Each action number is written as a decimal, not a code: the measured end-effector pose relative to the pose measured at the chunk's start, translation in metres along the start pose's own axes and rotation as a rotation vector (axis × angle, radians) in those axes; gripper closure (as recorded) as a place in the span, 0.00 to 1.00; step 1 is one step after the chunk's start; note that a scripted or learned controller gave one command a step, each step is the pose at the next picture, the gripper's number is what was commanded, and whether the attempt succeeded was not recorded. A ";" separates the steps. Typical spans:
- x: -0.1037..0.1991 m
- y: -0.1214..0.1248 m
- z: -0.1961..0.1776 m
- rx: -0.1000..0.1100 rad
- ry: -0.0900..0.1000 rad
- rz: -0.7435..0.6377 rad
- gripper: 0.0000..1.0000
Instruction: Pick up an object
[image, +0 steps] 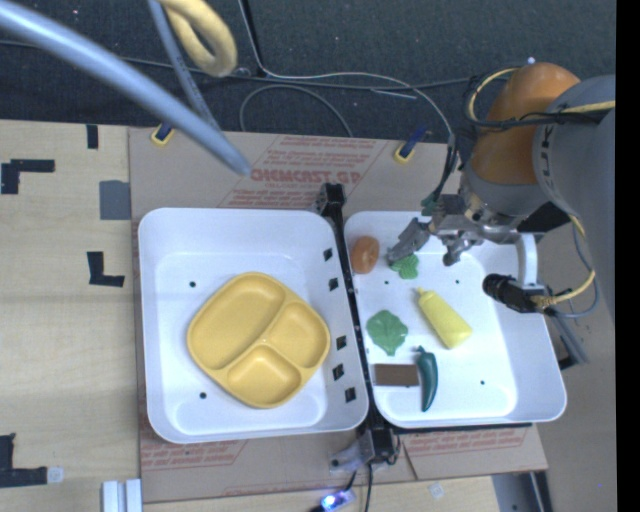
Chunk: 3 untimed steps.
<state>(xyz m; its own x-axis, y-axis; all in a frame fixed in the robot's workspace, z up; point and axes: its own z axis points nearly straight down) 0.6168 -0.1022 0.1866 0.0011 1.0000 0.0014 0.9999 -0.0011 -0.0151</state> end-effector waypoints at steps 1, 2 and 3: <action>0.000 0.003 -0.007 -0.012 -0.001 -0.003 0.00; 0.004 -0.002 0.058 -0.006 -0.002 -0.003 0.00; 0.005 -0.002 0.105 -0.012 -0.003 -0.003 0.00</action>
<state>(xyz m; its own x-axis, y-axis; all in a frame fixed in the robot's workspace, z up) 0.6132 -0.0975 0.0812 -0.0019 1.0000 -0.0019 1.0000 0.0019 -0.0034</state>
